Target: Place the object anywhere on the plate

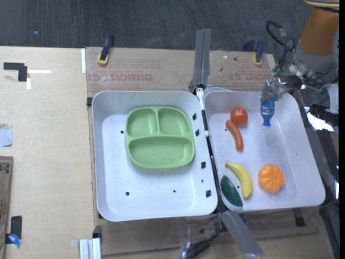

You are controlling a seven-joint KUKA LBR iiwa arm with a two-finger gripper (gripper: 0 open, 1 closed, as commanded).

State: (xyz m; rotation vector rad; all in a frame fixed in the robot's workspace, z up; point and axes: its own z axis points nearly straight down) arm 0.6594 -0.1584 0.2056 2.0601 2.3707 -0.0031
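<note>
A green divided plate (160,137) lies in the left bin (108,161), towards its back. My gripper (268,100) hangs over the back of the right bin (307,144), far to the right of the plate. It is shut on the top of a small blue bottle (267,114), which hangs upright below the fingers, just right of a red tomato (239,116).
The right bin also holds an orange-red chili-shaped piece (235,135), a yellow banana (241,179), a dark green piece (231,192) at the front left corner and an orange pumpkin (270,177). A grey divider post (202,58) stands behind the seam between the bins.
</note>
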